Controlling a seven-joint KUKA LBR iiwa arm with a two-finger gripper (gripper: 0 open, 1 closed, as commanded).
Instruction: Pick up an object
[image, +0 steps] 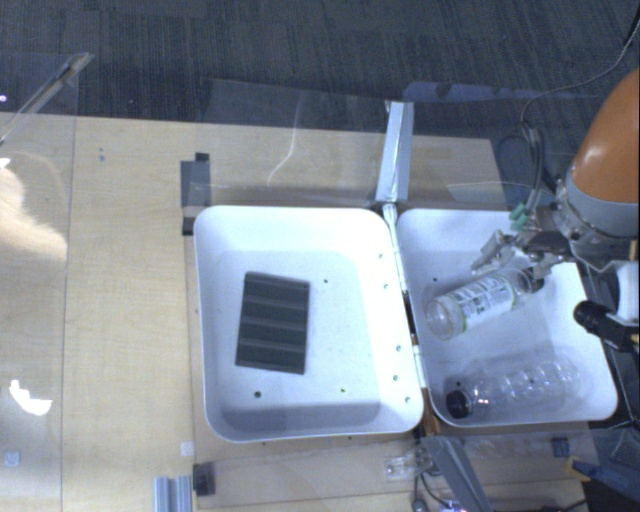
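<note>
Desk (110, 330) carries two white bins. Arm (610, 150) reaches from the right over the right bin (440, 250). End effector (520, 262) fingers close on the tilted clear bottle (475, 303). Dark ridged pad (273, 322) lies in the left bin (300, 225).

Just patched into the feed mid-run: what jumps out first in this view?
The dark ribbed rectangular block lying flat in the left bin stands out most against the white. In the right bin the pincer sits at the top end of a clear labelled bottle, which lies tilted. A second clear bottle with a dark cap lies along that bin's near wall.
</note>
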